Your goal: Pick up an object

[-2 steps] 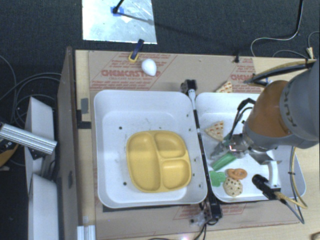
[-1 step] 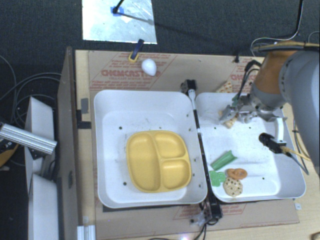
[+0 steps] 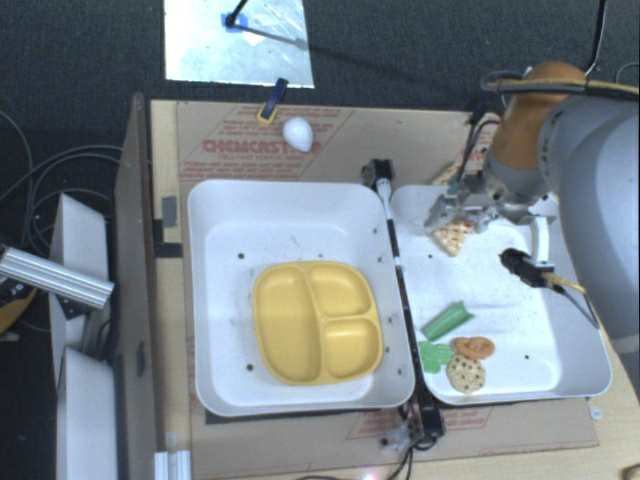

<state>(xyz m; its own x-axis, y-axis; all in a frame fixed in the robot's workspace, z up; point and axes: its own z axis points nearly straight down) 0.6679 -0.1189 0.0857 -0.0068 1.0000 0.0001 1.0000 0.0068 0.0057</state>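
Right bin, far corner | fingers point(image 3: 452, 215) (state unclear) just above waffle piece point(image 3: 453, 236) | touching

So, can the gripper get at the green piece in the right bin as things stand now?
Probably yes. The green piece lies uncovered on the right bin's floor, apart from the pretzel and cookie, and the gripper is over that bin.

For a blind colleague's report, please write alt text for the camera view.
The end effector hangs over a waffle-like piece in the right bin, which also holds green pieces, a pretzel and a cookie. The left bin holds a yellow divided tray.
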